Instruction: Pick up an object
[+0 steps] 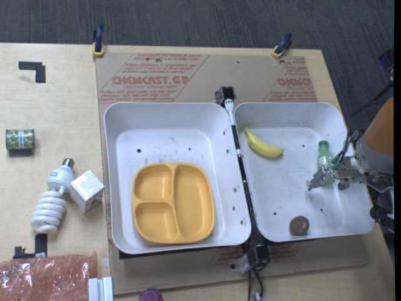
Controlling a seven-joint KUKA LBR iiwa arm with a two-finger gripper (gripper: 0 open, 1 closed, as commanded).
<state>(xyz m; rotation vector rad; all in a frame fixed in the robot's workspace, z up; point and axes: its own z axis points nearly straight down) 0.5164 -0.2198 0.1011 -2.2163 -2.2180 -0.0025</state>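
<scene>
The gripper [324, 179] hovers low in the right bin [282, 221], beside a green bottle [323, 153]; I cannot tell its fingers' state. It should center over the bottle before closing.

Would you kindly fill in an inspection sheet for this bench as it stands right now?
Surface: left bin and right bin side by side on a brown board.
Job's things: banana, green bottle and brown ball in the right bin; yellow divided plate in the left.
Clutter: spiral bulb, white cube and green can on the bench at left.
Grippers: claw low in the right bin beside the bottle; grip unclear.
Cables: black cable at the front edge.
Surroundings: dark carpet.
</scene>
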